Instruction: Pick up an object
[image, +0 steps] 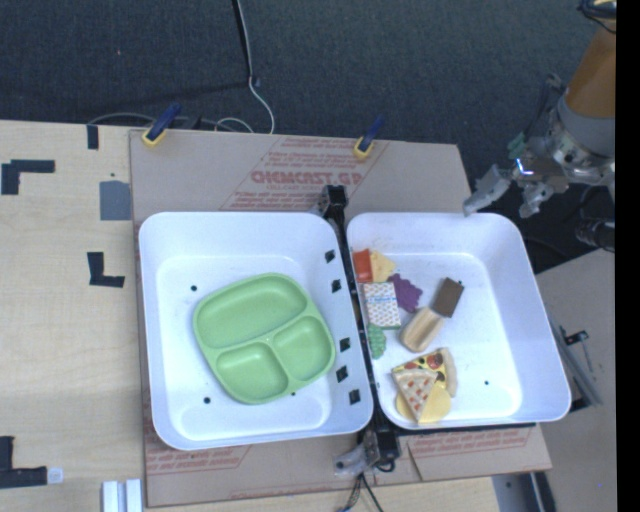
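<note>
Hovering at your 2 o'clock, past right bin (500, 232) rim: gripper (508, 188), fingers spread, holding nothing. Toys incl. pizza (420, 383) lie in bin.

The worktop (60, 330) is pale wood, running from the left edge of the frame to lower right. Black tape marks (27, 175) lie on its left part, beside a grey patch (115, 198). A brown cardboard sheet (300, 175) with red print covers its middle, held at the top by two clamps, one yellow and blue (160, 128), one blue (367, 138). On the sheet two white bins sit side by side, touching: the left bin (160, 240) at centre, the right bin (510, 260) at centre right.
</note>
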